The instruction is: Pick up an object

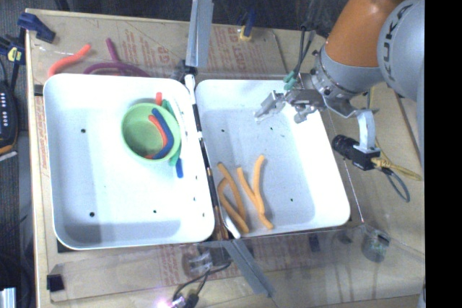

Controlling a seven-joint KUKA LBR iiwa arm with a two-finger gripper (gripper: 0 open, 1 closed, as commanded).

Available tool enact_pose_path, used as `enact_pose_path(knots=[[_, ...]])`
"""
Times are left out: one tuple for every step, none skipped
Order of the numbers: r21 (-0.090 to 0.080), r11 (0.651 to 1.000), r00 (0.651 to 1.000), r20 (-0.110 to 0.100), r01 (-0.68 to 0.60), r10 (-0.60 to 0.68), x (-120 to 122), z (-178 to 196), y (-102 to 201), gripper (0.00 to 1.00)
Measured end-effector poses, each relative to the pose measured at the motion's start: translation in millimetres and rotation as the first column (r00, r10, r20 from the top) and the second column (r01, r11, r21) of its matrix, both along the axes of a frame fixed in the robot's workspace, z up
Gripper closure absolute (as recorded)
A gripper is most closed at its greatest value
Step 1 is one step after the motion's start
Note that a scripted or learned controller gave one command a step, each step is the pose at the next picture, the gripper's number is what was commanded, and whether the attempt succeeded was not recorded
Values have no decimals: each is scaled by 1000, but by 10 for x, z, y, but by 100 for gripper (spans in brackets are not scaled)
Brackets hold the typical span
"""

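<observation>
Far left, on the worktop [130,36] behind the bins: orange flexible strip [69,59] and a purple looped one [114,67], both outside the bins.

Left bin [94,205]: green bowl [148,132] sits right of centre, near the divider. Inside and over its rim are a blue curved strip [166,128], a red piece [158,97], and a green strip [173,122] along the right edge. A blue end pokes out below the bowl rim.

Grey bar [198,29] stands at the back between the two bins.

Right bin [317,191]: orange curved strips [244,192] clustered front-left, lying flat on the floor, some touching or overlapping near the front wall. One of them [258,173] lies just right of the rest.

End effector [286,104] hangs over the back of the right bin, well apart from the orange strips, nothing between its fingers. Fingers look spread, pointing left. Arm's orange band [357,29] is above the bin's back-right corner.
</observation>
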State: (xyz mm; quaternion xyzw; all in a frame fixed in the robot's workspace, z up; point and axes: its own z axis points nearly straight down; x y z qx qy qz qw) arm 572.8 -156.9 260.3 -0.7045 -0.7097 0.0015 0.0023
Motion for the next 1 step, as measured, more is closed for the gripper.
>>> enact_pose_path(knots=[[-1,998,998,-1,65,-65,-296,-1276,-22,0]])
